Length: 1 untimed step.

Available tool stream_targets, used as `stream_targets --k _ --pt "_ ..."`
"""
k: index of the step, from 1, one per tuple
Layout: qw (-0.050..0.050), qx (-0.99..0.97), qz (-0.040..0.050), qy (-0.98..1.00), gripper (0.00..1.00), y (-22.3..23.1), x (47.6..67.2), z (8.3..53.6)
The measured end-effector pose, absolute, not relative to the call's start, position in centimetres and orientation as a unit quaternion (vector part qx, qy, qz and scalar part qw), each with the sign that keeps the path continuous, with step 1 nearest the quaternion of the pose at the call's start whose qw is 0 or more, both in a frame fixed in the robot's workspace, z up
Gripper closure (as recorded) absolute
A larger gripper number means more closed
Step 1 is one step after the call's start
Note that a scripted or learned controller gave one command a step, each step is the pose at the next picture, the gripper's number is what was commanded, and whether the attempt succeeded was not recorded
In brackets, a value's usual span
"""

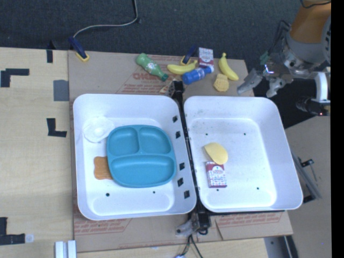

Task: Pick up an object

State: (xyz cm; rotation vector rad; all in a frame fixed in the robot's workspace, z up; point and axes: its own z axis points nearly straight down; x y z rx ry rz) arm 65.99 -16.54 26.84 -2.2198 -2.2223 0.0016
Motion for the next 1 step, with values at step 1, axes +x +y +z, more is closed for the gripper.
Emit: stream_targets --k 1 --pt "0.002 -0.706 0.0011 -0.708 0.00 -11.96 66.74 15.35"
